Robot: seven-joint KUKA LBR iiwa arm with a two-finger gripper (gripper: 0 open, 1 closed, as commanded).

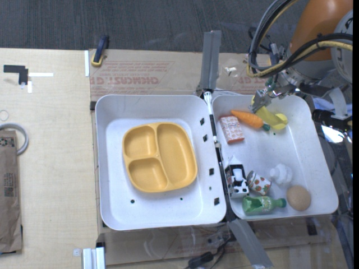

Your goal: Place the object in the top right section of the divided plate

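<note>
A yellow divided plate (pixel 160 156) with three sections lies in the left bin (pixel 112 206). In the right bin (pixel 320 150) lie an orange carrot (pixel 247 119), a yellow banana-like toy (pixel 272 119) and a pink-red box (pixel 231 130) near the back. My gripper (pixel 262 101) hangs low over the back of the right bin, just above the carrot's thick end and the yellow toy. Nothing shows between its fingers.
At the front of the right bin sit a black-and-white carton (pixel 237 181), a small speckled item (pixel 258 182), a white piece (pixel 280 174), a green bottle (pixel 262 205) and a tan egg (pixel 299 198). Cables (pixel 280 32) arch above the wrist.
</note>
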